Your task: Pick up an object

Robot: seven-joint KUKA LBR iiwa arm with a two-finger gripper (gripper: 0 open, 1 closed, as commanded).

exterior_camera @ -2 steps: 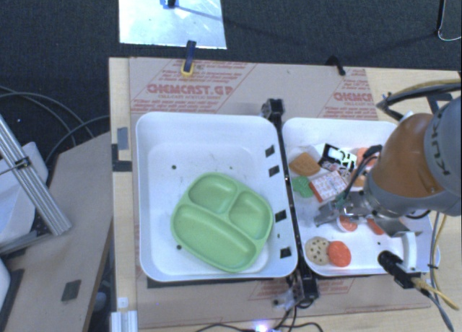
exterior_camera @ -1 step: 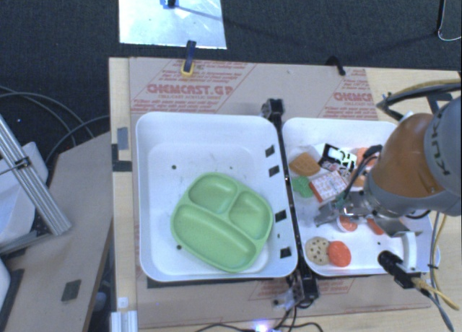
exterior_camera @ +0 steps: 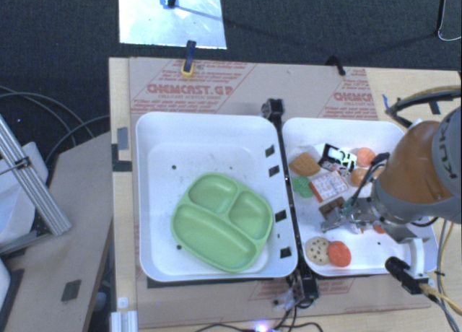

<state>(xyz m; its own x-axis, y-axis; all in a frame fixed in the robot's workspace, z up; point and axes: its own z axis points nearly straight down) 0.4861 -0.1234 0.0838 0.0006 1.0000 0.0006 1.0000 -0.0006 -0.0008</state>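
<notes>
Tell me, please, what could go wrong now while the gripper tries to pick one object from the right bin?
1. The gripper is low among closely packed items: the checkered red piece and the green piece lie nearby, so it may push them or grab two.
2. The cookie and the red-orange round piece lie close to the near wall of the right bin, leaving little room for a grasp.

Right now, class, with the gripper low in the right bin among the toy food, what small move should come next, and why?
Probably a short drop straight down. The gripper hangs low in the right bin, just below the waffle and above the cookie, and no item shows between its fingers. Nothing is picked yet, so it needs to reach an item before closing.
</notes>
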